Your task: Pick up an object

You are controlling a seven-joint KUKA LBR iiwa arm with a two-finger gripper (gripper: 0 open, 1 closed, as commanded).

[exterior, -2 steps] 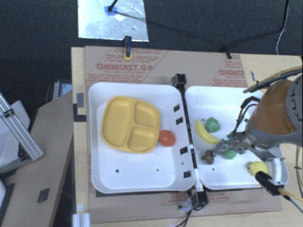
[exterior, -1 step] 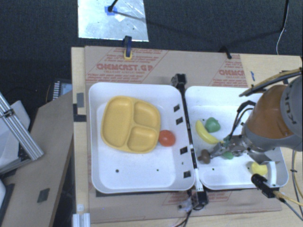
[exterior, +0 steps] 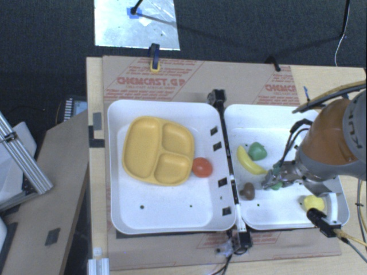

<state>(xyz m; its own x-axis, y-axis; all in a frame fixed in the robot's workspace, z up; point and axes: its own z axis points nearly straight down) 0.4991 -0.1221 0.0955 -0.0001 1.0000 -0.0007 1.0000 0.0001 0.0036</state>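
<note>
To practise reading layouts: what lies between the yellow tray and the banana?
In the camera view, a red ball beside the yellow tray, then the bins' divider, then the banana.

Grey arm (exterior: 335, 171), orange band (exterior: 332, 133), black cables

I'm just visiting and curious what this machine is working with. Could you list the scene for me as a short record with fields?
left bin: holds a yellow three-compartment plastic tray, with a small orange-red ball touching its right edge
right bin: holds a yellow toy banana, a green rounded toy, a small brown lump and a yellow rounded piece
gripper: low inside the right bin, just right of the banana, with something green at its tip
grasp: cannot tell
</note>
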